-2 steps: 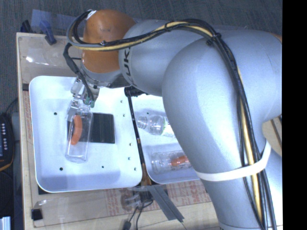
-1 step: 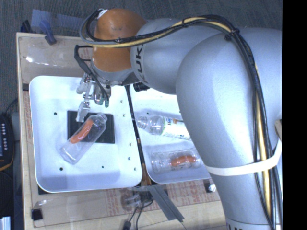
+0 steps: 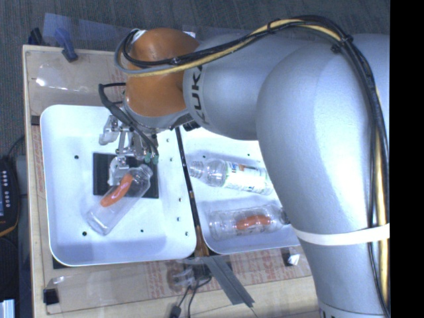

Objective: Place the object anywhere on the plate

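A: Starting at the left bin [image 3: 53, 177]: where's the object?

B: A clear bottle [image 3: 118, 204] with something orange inside lies tilted, just below the gripper [image 3: 129, 158]. Its upper end rests on the plate [image 3: 103, 171], a dark flat square under the gripper; its lower end hangs off onto the bin floor, away from the gripper.

A: Is the gripper holding it?

B: I can't tell. The gripper sits right at the bottle's top end, but the bottle and wrist hide its width.

A: What could go wrong?

B: In my judgement, the bottle is only half on the plate. It's round and light, so a nudge or a lift-off that drags it could roll it fully off. If it is gripped near the end, it may swing or slip.

A: And the arm [image 3: 298, 124]?

B: It reaches in from the gripper's right, passing over the right bin [image 3: 225, 244], where two more bottles [image 3: 232, 174] lie. The wrist points straight down, orange band [image 3: 156, 65] directly above the gripper.
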`<state>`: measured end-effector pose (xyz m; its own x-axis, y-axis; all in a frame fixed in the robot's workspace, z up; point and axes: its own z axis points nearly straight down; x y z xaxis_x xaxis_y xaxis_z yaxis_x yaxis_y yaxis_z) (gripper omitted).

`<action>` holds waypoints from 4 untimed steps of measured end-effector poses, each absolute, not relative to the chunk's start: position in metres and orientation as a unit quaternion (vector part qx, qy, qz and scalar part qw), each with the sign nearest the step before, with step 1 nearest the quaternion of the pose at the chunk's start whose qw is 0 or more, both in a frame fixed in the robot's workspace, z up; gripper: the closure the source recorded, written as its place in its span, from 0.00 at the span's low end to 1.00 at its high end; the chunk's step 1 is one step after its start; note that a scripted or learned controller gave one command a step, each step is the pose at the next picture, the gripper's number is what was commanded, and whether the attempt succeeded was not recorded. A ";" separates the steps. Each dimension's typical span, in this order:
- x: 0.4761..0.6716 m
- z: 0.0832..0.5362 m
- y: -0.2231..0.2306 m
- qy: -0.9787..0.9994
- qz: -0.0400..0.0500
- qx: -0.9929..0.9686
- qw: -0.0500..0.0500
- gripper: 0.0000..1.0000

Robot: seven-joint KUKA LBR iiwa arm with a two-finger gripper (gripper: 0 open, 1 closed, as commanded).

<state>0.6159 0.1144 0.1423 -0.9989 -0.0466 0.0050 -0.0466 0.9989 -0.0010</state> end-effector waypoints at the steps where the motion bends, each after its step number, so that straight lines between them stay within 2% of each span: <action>1: 0.657 0.147 0.114 -0.999 0.000 -0.049 0.000 0.00; 2: 0.651 0.311 0.072 -1.000 0.000 0.026 -0.001 0.00; 3: 0.657 0.298 0.058 -0.995 0.000 0.104 0.002 0.00; 4: 0.658 0.338 0.075 -0.991 0.000 0.130 0.000 0.00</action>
